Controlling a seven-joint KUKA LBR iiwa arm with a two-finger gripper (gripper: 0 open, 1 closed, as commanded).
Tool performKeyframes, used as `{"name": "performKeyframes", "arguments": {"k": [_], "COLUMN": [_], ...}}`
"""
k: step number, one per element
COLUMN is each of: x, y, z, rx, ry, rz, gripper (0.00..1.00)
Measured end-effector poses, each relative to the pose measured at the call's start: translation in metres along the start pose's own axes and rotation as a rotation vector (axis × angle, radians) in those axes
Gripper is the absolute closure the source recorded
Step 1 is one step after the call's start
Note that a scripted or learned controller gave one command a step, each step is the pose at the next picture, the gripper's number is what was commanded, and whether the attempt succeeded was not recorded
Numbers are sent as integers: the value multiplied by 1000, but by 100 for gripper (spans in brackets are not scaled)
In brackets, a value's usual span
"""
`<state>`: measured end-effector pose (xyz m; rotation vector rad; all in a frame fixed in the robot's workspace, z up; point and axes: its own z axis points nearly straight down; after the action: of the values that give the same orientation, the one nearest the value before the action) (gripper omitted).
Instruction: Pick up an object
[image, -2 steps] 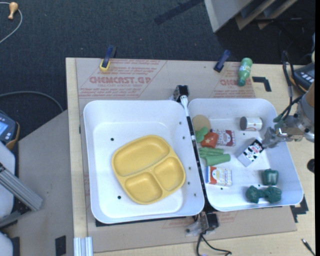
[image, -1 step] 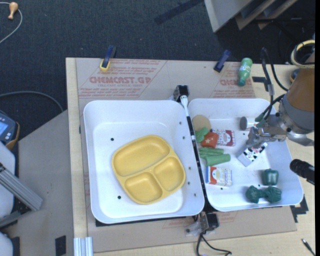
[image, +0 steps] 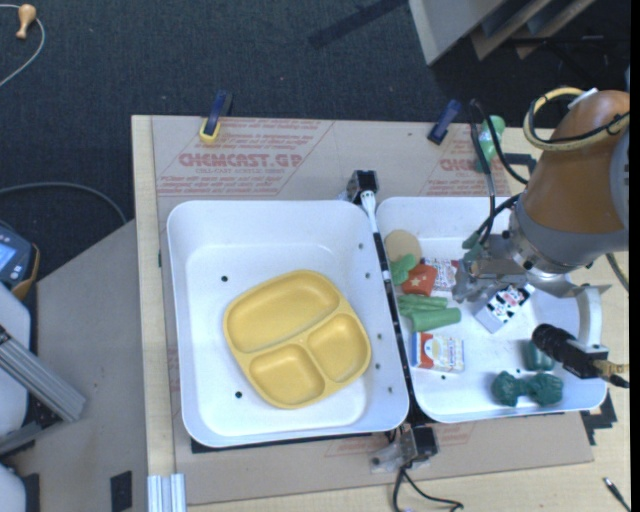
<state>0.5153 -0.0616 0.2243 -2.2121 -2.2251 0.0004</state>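
Observation:
My gripper (image: 480, 284) hangs low over the middle of the right bin (image: 455, 214), below the grey and orange wrist. Just left of it lie a red and white packet (image: 432, 277) and a small green piece (image: 404, 270). Right beside it, on the near right, is a white object with black marks (image: 503, 307). A green pod-shaped toy (image: 430, 316) lies in front of the gripper. Farther off are a tan round object (image: 402, 243), a small white carton (image: 440, 353), a green dumbbell (image: 527, 388) and a dark green object (image: 546, 342).
The left bin (image: 200, 240) holds a yellow divided plate (image: 297, 337). A black divider strip (image: 385, 290) runs between the two bins. The arm's body covers the right bin's far right part. Blue clamps (image: 213, 118) sit on the bench's back edge.

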Motion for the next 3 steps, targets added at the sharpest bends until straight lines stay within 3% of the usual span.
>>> {"name": "performKeyframes", "arguments": {"k": [2, 3], "x": [106, 125], "y": [-10, -14], "z": [8, -11], "rx": [1, -6], "ry": [1, -2], "rz": [-1, 2], "gripper": [100, 100]}}
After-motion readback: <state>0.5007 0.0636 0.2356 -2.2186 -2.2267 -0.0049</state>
